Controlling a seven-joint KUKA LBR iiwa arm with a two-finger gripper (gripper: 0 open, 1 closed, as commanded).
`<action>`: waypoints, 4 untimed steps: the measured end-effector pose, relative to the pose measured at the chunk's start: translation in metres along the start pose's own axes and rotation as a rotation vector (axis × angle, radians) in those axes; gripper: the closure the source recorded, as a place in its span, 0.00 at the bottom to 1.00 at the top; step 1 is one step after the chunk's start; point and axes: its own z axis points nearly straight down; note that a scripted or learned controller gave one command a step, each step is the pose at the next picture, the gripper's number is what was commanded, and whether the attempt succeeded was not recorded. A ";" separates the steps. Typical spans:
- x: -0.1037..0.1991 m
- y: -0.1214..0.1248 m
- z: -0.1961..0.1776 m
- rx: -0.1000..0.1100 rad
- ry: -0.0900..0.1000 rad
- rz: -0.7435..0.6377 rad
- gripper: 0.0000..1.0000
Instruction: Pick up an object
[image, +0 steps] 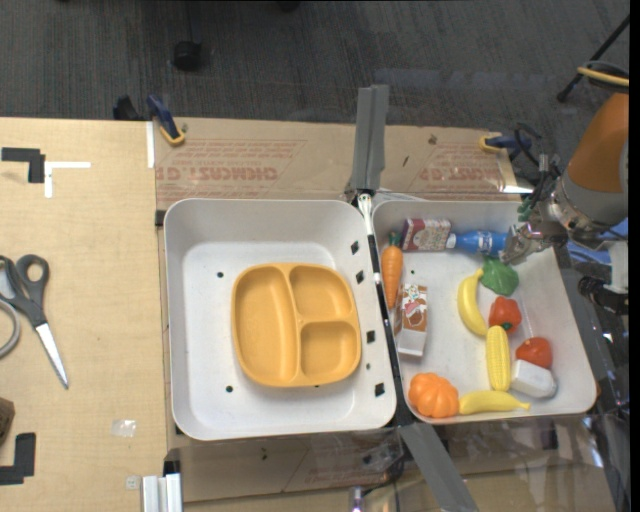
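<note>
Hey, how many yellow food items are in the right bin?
3. A banana lies mid-bin beside the green pepper; a corn cob lies below it; a second banana lies along the front wall, by the pumpkin. None seem hidden.

scissors (35, 310): on tabletop (90, 400), far left | clamp (166, 120): bench back edge | cardboard (250, 165): behind bins | black tape marks (25, 162): tabletop left

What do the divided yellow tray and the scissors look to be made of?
Divided yellow tray: probably molded plastic, matte; even color, rounded compartment edges. Scissors: metal blades with a dull grey shine, grey handles that look plastic, though that is uncertain.
</note>
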 end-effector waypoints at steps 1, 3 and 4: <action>0.002 0.001 0.000 -0.001 0.003 -0.002 0.00; 0.042 0.008 0.029 -0.002 -0.001 0.247 0.00; 0.042 0.009 0.018 -0.004 -0.005 0.242 1.00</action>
